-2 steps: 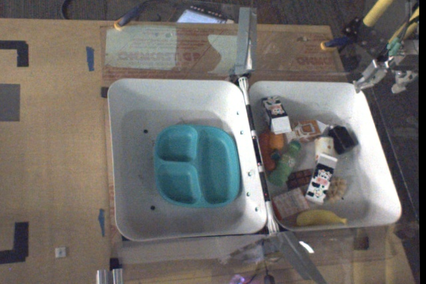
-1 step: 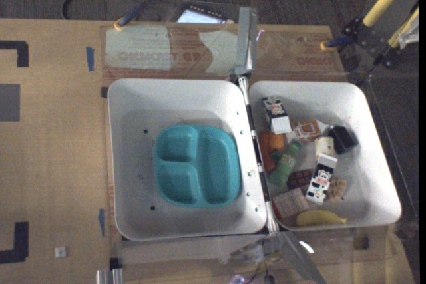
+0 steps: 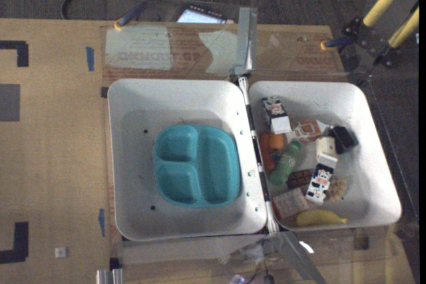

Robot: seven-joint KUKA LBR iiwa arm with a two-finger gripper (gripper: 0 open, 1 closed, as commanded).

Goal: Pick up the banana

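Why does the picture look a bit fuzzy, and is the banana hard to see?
Camera view: soft all over, so small labels blur. The banana still shows clearly as a yellow curve at the near edge of the right bin. Light is even; faint shadows lie in the left bin around the teal tray.

The banana is yellow and small, with a soft curve. It lies flat on its side, stretched out from left to right. It sits in the right white bin, down at the near edge, close to the bin's wall. Its right tip points a little downward. A pinkish-brown block lies just beside its left end, and a small milk carton lies just above it.
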